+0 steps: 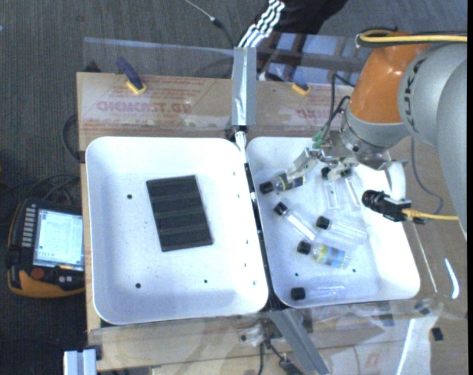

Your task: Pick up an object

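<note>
The right white bin holds several small clear vials with black caps. One vial lies near the bin's upper left, another sits mid-bin, and one with yellowish contents rests lower down. A further vial lies by the front wall. My gripper hangs low over the back of this bin, just right of the upper-left vial, below the orange wrist band. No object is visibly held. A black ridged rectangular block lies flat in the left bin.
A raised divider separates the two bins. A black plug with a yellow cable juts from the arm over the right bin's right side. A teach pendant lies on the floor at left. Cardboard and clamps line the back.
</note>
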`<state>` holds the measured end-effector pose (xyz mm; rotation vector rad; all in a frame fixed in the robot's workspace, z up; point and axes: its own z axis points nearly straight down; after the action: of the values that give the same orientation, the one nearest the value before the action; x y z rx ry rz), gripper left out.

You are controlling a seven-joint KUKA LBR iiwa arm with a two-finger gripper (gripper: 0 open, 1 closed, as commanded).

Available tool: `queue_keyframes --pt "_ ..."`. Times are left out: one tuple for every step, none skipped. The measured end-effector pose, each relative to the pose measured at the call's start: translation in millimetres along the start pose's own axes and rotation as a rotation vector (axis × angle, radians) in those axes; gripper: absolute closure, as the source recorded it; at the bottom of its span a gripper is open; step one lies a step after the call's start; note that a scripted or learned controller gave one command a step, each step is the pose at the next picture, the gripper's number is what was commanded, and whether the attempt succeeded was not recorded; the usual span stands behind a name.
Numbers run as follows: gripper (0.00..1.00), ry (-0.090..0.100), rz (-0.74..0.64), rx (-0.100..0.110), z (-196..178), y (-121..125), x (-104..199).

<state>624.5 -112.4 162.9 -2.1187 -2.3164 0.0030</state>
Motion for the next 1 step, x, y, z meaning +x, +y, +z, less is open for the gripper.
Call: queue_keyframes --pt "0.0 0.0 -0.057 -0.002 69.5 -7.3 12.9"
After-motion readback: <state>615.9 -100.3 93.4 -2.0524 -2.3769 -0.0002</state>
